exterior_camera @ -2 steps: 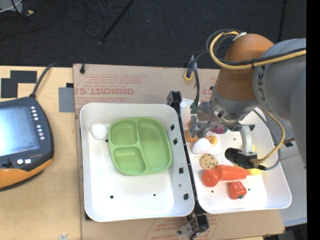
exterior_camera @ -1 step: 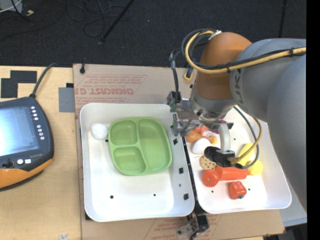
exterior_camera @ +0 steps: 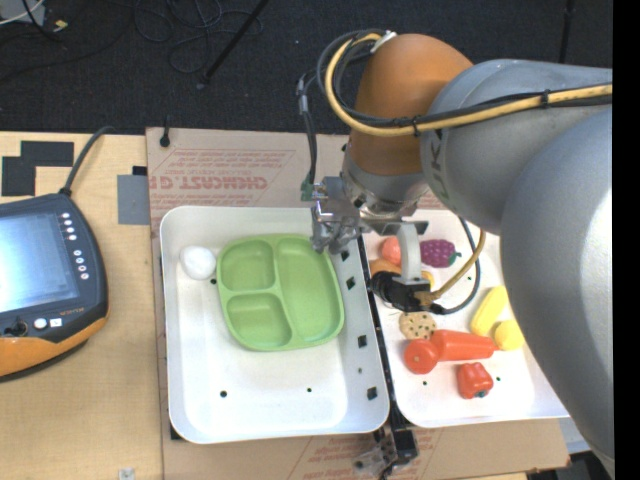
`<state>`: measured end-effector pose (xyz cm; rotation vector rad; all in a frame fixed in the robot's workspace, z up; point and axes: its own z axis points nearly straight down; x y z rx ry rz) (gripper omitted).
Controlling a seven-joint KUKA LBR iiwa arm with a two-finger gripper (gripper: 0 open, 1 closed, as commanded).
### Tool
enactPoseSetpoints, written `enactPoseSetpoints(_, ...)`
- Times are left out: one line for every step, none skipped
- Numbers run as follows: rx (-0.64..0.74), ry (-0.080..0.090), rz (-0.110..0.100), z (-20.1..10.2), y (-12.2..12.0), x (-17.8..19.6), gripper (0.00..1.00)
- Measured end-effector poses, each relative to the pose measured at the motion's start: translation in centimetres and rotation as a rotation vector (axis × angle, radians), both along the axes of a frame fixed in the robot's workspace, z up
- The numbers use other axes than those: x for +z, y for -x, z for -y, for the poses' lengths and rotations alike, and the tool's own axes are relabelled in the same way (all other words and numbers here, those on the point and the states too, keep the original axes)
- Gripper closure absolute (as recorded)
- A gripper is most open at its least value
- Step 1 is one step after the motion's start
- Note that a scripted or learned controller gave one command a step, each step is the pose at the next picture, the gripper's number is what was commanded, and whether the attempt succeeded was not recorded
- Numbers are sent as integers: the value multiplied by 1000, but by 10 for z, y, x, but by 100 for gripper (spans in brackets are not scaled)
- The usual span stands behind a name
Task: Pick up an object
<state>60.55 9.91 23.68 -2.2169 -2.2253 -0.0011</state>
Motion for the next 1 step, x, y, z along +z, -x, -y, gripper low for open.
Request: enactPoseSetpoints(-2,2,-6,6,14,-5,100)
